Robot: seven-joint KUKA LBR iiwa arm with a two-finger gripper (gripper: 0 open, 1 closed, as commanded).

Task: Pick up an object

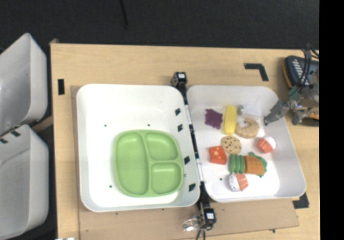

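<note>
The right bin (285, 180) holds several toy foods: a purple piece (214, 118), a yellow corn cob (230, 119), a beige ring-shaped pastry (248, 127), a brown cookie (230, 144), a red block (217, 154), a red-and-white piece (266, 145), a green-and-orange vegetable (247, 165) and a small white-and-red piece (237, 182). My gripper (272, 114) reaches in from the right edge and sits low over the bin's upper right part, just right of the pastry. Nothing is seen in its grasp.
The left bin (97, 104) holds a green divided plate (148, 164). A ridge with black clips (189, 137) separates the two bins. Cables and dark hardware (301, 72) sit on the wooden bench at the far right.
</note>
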